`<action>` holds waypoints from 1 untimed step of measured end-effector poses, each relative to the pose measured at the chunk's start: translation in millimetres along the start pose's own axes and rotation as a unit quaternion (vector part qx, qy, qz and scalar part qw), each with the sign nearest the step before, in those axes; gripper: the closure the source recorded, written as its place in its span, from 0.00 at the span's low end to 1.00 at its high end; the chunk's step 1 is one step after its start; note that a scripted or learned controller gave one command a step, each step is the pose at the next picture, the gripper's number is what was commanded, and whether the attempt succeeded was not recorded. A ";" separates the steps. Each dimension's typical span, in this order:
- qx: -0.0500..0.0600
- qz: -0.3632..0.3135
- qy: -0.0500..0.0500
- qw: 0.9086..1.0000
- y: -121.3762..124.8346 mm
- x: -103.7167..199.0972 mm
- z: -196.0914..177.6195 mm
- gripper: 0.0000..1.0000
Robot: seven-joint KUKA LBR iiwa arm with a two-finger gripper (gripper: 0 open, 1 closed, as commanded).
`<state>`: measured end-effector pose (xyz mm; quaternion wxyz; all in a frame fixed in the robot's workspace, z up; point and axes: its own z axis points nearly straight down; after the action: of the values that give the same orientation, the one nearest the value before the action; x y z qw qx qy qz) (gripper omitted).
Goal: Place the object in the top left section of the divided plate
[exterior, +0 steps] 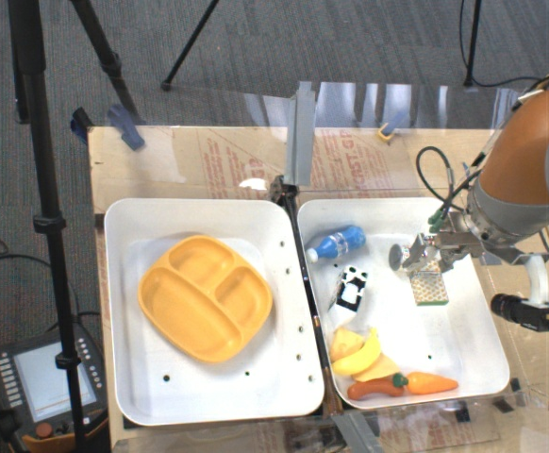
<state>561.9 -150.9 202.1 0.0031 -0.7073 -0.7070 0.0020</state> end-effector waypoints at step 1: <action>-0.001 0.045 0.000 0.999 -5.7 79.4 -47.8 1.00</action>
<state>556.6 -71.5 250.1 0.0023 -0.7380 -0.6748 0.0021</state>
